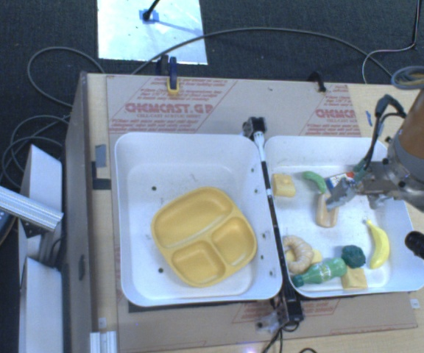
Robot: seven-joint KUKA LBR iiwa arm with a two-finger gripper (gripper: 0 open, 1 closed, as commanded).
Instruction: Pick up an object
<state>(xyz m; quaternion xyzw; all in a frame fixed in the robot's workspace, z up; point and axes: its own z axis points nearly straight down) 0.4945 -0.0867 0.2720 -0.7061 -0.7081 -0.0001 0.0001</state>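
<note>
Far to the left of the gripper, the left bin (135, 197) is seen, and a yellow divided plate (203, 235) is laid in its middle. Bare white floor is left around the plate on all sides, widest toward the bin's far edge. The two bins are separated by a dark strip (269, 212), set between the plate and the gripper.

Just past that strip, in the right bin (403, 282), a yellow block (284, 185) is placed well left of the gripper, near the bin's inner wall. A green curved piece (316, 180) is found just left of the gripper, close beside it. The gripper (338, 194) is held low over the bin's middle, and a tan piece (324, 213) lies directly below and slightly left of it. Contact between the two cannot be made out. Whether the gripper is open or closed cannot be told from this view.

Nearer the camera, along the bin's near edge, a crowded row is formed by a pale ring-shaped pastry (298, 250), a green bottle (319, 272), a dark green lump (353, 255) and a yellow wedge (355, 278). A banana (377, 243) is laid to the lower right of the gripper, apart from it. Open floor is left at the bin's far side, behind the gripper, and between the tan piece and the banana.
</note>
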